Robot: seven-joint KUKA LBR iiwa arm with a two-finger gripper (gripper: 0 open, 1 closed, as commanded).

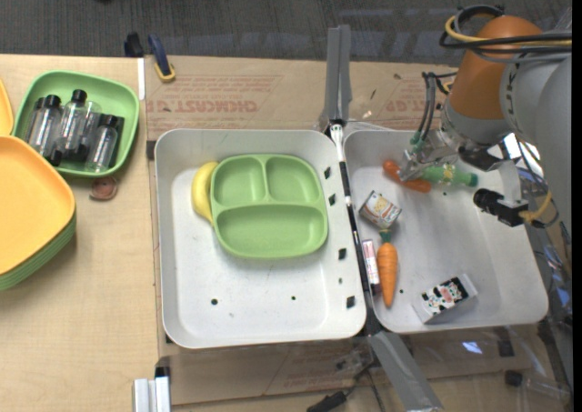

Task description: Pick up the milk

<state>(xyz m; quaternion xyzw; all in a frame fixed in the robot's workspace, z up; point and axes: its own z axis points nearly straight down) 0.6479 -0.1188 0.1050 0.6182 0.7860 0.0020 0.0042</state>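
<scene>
At front edge of right bin [523, 246]: milk [445, 297], small cow-pattern carton, lying flat, nothing touching it. Gripper [426, 163] low at back edge of same bin, over carrot-like toys [406, 178]; opening hidden, cannot tell. Risk, I think: grabs wrong item there; flat carton may slide against bin wall.

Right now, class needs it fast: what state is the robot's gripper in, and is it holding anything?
Gripper: cannot be told; it sits low at the back of the right bin over small items, far from the milk.
</scene>
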